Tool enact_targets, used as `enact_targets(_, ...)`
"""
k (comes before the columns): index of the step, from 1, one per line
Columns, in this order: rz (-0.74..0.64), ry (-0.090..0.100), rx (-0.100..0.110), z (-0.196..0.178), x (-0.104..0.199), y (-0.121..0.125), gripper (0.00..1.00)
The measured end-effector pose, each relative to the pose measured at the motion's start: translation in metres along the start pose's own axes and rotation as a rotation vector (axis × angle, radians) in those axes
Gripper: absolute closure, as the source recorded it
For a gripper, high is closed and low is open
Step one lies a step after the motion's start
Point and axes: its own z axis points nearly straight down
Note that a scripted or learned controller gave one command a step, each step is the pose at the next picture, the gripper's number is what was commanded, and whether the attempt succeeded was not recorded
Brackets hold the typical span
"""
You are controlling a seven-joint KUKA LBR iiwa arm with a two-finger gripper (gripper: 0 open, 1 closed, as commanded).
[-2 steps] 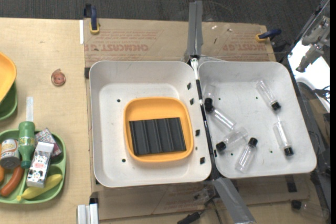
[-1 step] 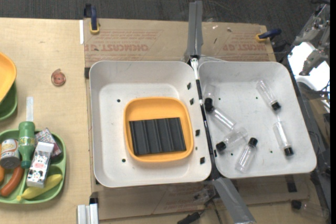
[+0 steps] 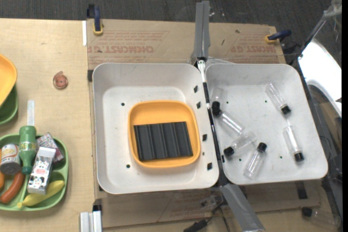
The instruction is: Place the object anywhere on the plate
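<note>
- A dark ridged block (image 3: 162,140) is lying flat on the orange plate (image 3: 163,107), inside its rim.
- The plate is sitting in the middle of the left bin (image 3: 109,117).
- Clear, black-capped vials (image 3: 293,144) are lying scattered in the right bin (image 3: 244,84).
- A green tray (image 3: 61,181) of toy food is sitting on the bench (image 3: 43,51), far left.

Single fixed cam, mounted above the bench, looking down at a slant. Both white bins: left bin (image 3: 109,171), right bin (image 3: 304,168) fit in frame; dark floor along top. Medium range, probably slightly left-biased.
</note>
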Motion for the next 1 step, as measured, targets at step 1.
enact_targets(1,-0.324,0.002,-0.002,0.013,-0.0002,0.0002,0.0)
